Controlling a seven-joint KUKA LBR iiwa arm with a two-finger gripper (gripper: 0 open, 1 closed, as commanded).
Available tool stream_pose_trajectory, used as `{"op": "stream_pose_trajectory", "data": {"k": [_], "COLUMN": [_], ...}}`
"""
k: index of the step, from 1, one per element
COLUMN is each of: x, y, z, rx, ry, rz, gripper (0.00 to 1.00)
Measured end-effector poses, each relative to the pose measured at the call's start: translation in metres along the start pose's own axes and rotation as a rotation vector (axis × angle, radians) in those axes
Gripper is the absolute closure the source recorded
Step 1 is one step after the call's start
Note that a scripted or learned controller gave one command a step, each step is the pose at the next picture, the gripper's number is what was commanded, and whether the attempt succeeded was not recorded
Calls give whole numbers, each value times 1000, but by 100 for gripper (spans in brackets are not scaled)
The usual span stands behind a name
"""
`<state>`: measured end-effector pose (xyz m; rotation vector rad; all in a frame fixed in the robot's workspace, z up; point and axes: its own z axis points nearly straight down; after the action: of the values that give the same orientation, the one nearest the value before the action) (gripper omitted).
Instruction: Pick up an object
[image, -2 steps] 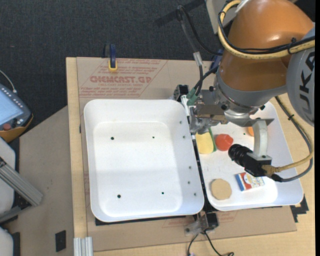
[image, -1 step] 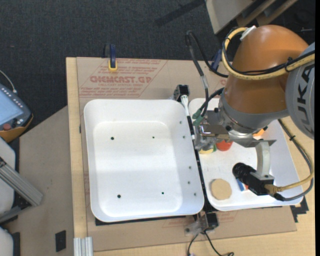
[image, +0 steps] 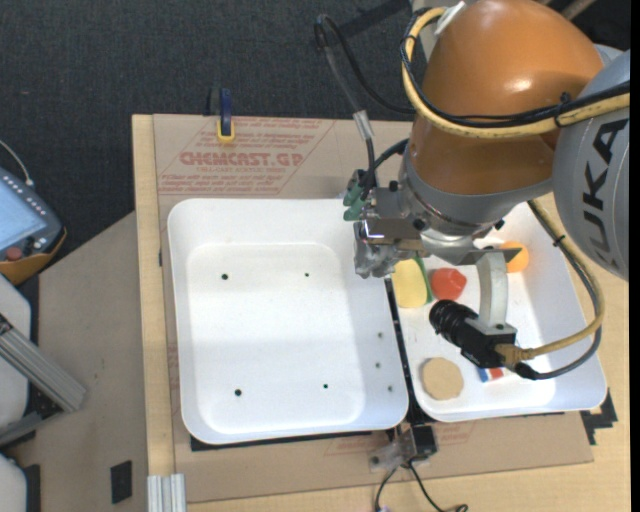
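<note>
Camera view: the arm (image: 500, 110) reaches in from three o'clock and hangs over the right bin (image: 580, 385), its gripper (image: 385, 250) low near the divide between the two bins. Whether it is parted or closed on anything, I cannot tell. A yellow object (image: 409, 284) lies just at its five o'clock, a red one (image: 447, 282) beside that, an orange piece (image: 516, 259) toward three, a tan disc (image: 441, 378) at six. The left bin (image: 190, 300) sits at nine o'clock. Crowding is the risk: the close-packed objects could be nudged aside, or the descent could catch the bin wall.
</note>
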<state>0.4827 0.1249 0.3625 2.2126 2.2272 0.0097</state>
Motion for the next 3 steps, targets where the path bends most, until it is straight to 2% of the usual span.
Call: {"op": "stream_pose_trajectory", "data": {"k": [1,2,3], "x": [-8,-12,52], "y": [-4,3,5], "z": [25,-107,-141], "rx": [11,-11,-1], "ry": [-4,2,1], "rz": [8,6,-1], "gripper": [100,100,100]}}
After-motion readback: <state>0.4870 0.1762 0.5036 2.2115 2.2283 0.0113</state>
